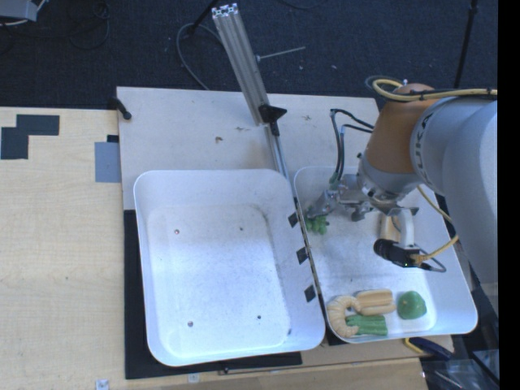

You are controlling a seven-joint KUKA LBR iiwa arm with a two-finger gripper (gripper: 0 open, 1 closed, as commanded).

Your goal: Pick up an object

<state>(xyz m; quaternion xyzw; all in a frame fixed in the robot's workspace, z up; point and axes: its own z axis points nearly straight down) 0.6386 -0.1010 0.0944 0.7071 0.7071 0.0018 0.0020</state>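
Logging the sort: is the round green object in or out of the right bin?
In: the round green object lies inside the right bin, near its front edge.

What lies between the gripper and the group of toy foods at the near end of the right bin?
In the camera view, bare white bin floor separates the gripper, beside a small green object, from the toy foods.

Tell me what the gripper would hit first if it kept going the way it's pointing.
Probably the small green object at the gripper, by the right bin's left wall; depth is hard to judge from above.
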